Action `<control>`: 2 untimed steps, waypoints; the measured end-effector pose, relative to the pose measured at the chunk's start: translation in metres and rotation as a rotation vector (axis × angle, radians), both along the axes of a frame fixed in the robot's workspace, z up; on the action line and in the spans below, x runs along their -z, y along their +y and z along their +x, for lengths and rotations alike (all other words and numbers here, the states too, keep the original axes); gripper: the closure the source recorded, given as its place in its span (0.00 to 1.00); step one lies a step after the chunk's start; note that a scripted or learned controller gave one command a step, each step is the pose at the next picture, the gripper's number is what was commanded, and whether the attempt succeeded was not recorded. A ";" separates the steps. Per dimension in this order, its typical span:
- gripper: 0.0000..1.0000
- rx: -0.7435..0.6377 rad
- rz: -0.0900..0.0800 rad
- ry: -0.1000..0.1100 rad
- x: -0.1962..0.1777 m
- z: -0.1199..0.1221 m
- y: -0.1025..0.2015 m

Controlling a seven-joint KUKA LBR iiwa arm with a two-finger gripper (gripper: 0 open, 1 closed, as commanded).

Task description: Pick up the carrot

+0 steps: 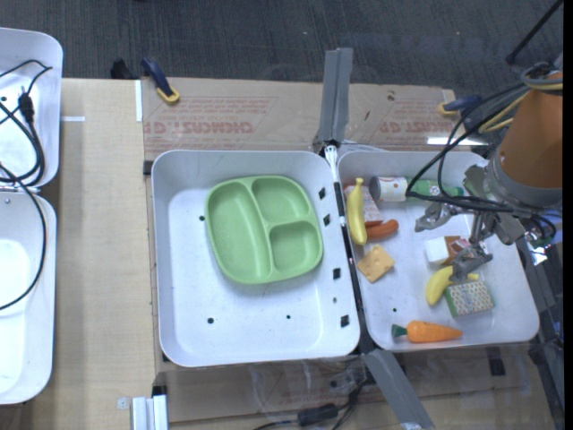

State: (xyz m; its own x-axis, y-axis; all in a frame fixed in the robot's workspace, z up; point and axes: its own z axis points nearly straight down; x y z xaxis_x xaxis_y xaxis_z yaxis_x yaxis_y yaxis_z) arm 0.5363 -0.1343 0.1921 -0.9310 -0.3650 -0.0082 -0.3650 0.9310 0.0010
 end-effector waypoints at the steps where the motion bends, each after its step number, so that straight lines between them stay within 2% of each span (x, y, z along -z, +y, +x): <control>1: 0.00 -0.267 -0.002 0.006 0.070 -0.051 0.013; 2: 0.00 -0.284 -0.011 -0.017 0.093 -0.045 0.015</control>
